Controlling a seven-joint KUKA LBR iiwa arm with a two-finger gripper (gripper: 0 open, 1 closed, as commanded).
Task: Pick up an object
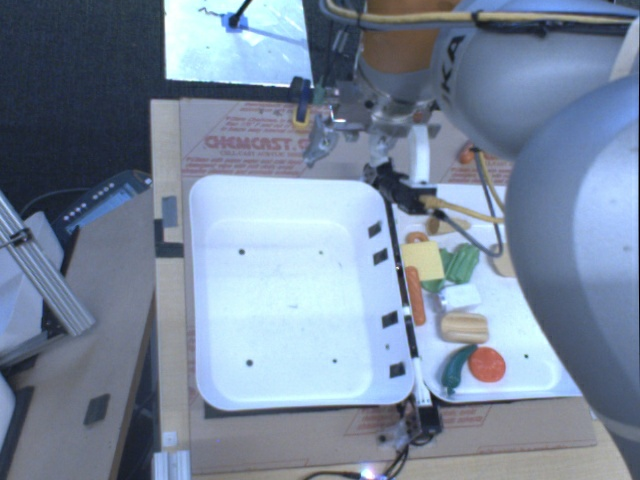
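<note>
Dark wall fills the top of the frame, and below it the surface (260, 133) carries two white bins. Left bin (290, 288) sits mid-frame, and the right bin (520, 368) holds the toy food: yellow block (422, 261), green piece (462, 262), tan block (464, 327), red round thing (487, 365), green pepper (456, 367). Arm (520, 88) comes in from the upper right, tool (345, 148) hangs above the bins' far edge with nothing between its fingers, honestly can't tell if they're apart or together.
</note>
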